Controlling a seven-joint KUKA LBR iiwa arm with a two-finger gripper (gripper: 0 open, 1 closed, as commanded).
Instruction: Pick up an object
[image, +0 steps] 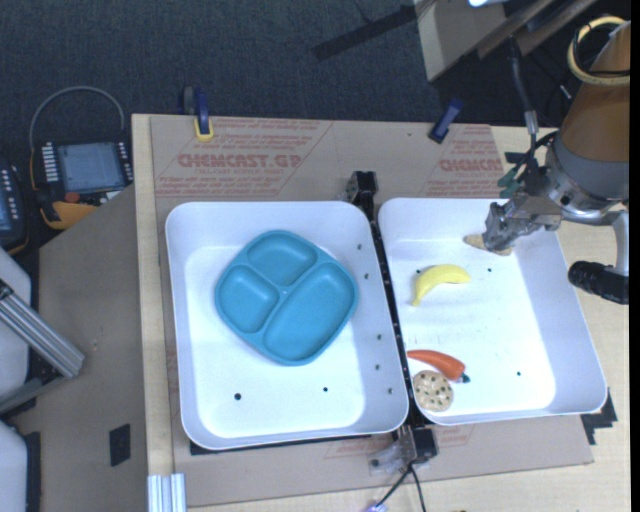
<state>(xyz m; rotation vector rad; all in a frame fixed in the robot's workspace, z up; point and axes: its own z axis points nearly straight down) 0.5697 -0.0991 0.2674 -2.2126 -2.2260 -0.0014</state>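
In the right bin (560, 330) a yellow banana (440, 280) lies near the middle. A red pepper (437, 362) and a round speckled cookie (433, 390) rest at the bin's front left corner. My gripper (498, 232) hangs low over the back of the right bin, to the upper right of the banana. A small tan object (476, 241) shows right at its tip; whether it is gripped or just lying there is unclear.
The left bin (200, 390) holds a blue divided plate (287, 296). A black divider clamp (362, 186) sits between the bins at the back. The arm's orange band (600, 95) rises at the far right.
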